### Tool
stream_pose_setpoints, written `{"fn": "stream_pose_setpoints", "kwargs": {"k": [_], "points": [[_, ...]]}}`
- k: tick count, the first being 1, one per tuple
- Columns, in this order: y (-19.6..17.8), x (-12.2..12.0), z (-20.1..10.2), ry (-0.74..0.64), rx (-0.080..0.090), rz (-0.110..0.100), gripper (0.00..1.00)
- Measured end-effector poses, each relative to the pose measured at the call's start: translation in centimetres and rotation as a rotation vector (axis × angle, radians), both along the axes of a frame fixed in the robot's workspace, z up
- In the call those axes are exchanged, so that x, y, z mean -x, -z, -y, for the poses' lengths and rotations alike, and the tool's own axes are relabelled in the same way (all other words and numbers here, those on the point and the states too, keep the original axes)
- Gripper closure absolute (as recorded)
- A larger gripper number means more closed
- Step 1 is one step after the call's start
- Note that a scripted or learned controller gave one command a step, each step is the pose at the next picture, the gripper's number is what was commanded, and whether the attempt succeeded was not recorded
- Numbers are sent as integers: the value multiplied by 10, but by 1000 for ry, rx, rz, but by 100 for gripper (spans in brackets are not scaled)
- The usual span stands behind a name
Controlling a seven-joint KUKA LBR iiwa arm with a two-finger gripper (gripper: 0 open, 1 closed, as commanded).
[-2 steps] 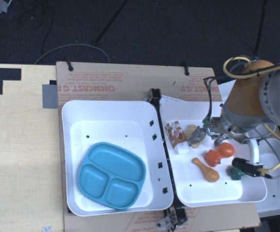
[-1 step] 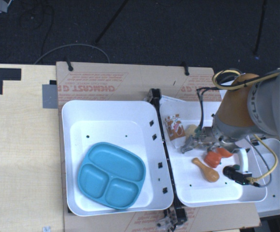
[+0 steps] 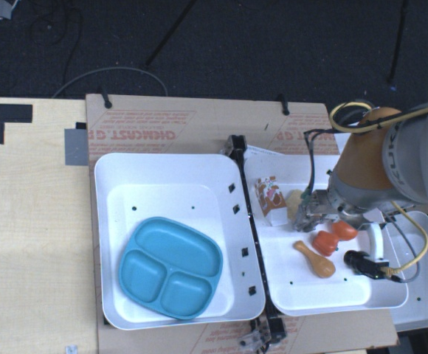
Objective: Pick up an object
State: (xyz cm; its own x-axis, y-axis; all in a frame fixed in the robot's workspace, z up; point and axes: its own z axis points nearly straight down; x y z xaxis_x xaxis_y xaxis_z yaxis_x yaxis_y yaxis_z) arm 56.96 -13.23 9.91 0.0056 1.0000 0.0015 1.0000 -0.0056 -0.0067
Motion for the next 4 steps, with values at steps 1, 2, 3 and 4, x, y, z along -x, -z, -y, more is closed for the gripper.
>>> {"fn": "stream_pose_setpoints", "kwargs": {"k": [1, 2, 3, 4], "points": [[-44, -6, 3, -4, 2, 8, 100], [-92, -14, -2, -7, 2, 10, 100], [-156, -15, -2, -7, 3, 11, 100], [-149, -16, -58, -10, -1, 3, 100]]}}
